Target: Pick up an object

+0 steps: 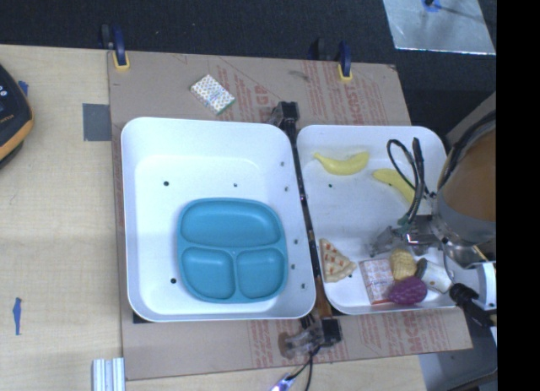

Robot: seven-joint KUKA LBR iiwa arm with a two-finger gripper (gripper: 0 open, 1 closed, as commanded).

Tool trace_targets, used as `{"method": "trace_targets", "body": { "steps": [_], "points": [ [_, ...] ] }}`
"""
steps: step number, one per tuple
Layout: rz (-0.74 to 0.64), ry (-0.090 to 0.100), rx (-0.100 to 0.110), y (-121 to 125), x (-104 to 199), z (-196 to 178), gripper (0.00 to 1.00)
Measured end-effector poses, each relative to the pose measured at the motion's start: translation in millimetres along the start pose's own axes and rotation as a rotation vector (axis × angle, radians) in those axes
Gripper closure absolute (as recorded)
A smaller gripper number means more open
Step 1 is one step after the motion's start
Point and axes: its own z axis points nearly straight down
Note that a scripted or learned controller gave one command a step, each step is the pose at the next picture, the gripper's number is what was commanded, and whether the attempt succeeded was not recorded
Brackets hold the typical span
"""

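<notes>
The right bin (354,140) holds several small items. A yellow banana (342,162) lies near its far wall, and a second yellow piece (391,179) sits partly behind the arm's black cables. Along the near side are a triangular waffle-like slice (335,261), a flat printed card (376,277), a pale yellow lump (403,263) and a purple grape bunch (408,291). My gripper (395,241) hangs low over the bin's right half, just above the yellow lump. I see nothing lifted off the floor of the bin.
The left bin (152,153) carries a blue divided plate (231,248). A small patterned packet (212,93) lies on the cardboard behind the bins. The grey arm with its orange band (477,178) covers the right bin's right rim. A yellow-black device (10,115) sits at the far left.
</notes>
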Motion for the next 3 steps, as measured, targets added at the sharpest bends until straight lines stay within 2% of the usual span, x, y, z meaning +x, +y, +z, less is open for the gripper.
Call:
{"method": "trace_targets", "body": {
  "steps": [1,2,3],
  "points": [
    [-0.004,0.000,0.001,0,0,-10,1.00],
    [-0.002,0.000,-0.003,107,-23,-77,1.00],
    [-0.002,0.000,-0.002,106,-23,-77,0.00]
  ]
}}
